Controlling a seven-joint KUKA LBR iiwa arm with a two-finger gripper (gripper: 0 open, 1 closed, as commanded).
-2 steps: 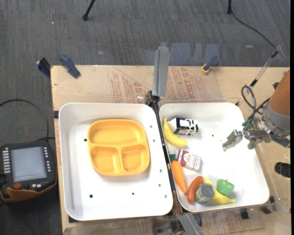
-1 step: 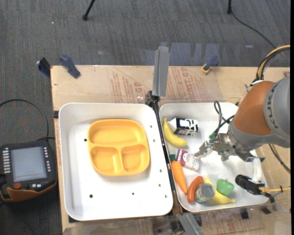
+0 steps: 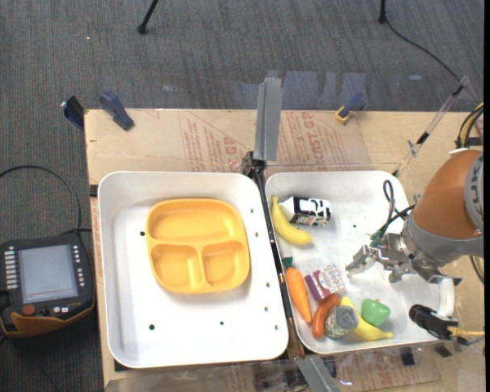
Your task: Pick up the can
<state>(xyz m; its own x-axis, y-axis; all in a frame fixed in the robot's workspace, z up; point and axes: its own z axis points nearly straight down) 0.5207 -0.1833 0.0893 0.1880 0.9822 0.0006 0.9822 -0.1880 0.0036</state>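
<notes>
Starting at the far left, a teach pendant (image 3: 42, 286) with a grey screen and dark casing lies on the ribbed grey carpet, its black cable looping up behind it. Beside it stands the bench, topped with printed brown cardboard (image 3: 204, 141), and on that the left white bin (image 3: 122, 333), a shallow smooth tub with rounded corners. A glossy yellow plastic divided plate (image 3: 199, 244) sits in it, moulded into one long compartment above two smaller ones. Across the dark divider, the right white bin (image 3: 367, 182) holds a crowd of small things. A curved yellow banana (image 3: 287, 223) lies along its left side, touching a small black-and-white box (image 3: 312, 210) just to its right. Below them an orange tapered carrot (image 3: 298, 292) lies lengthwise, a purple-and-white crinkled packet (image 3: 324, 280) next to it, and a red elongated pepper-like piece (image 3: 323, 313) slants beneath. The can (image 3: 340, 322), a short metal cylinder with a dull grey lid facing up, stands near the bin's front edge, pressed between the red piece and a second yellow banana (image 3: 367, 327), which has a green pepper-shaped toy (image 3: 376, 309) resting against it. Above and to the right of the can, apart from it, the gripper (image 3: 379, 260) hovers over bare bin floor on the grey arm with its orange band (image 3: 445, 198); its metal fingers look spread apart with nothing between them.
</notes>
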